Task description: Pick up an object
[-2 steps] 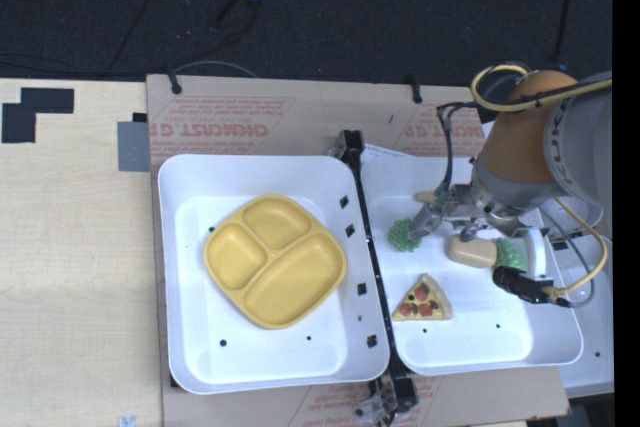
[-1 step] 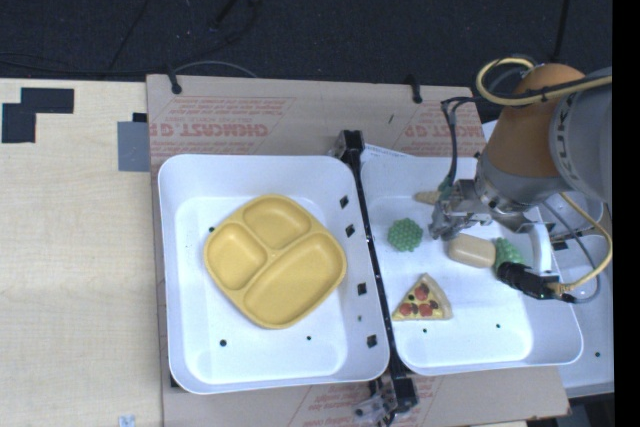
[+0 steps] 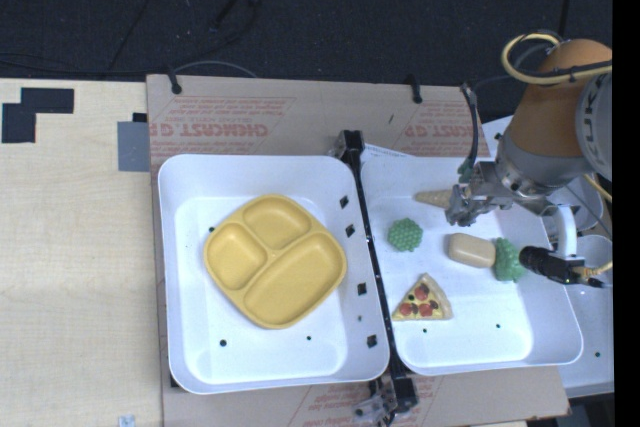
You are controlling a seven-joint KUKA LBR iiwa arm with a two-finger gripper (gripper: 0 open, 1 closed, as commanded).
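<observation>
Camera view looked down on both bins. Nearest, low in the right bin point(image 3: 560, 355), lay a toy pizza slice point(image 3: 423, 300). Above it sat a green knobbly ball point(image 3: 405, 235) and, to its right, a tan block point(image 3: 470, 250) touching a green leafy piece point(image 3: 508, 261). A pale cone point(image 3: 432, 199) pointed left just beside the gripper point(image 3: 462, 207), which hung at the centre right of the frame; whether it was open or closed could not be told, and nothing showed between its tips. The left bin point(image 3: 190, 335) held a yellow divided plate point(image 3: 275, 260).

The risk I judged: the cone lay at the gripper's edge, so a descent could nudge it aside, or a closing could catch the tan block.

Farthest, the cardboard point(image 3: 250, 110) bore red print, upside down, which I could not read with confidence.
</observation>
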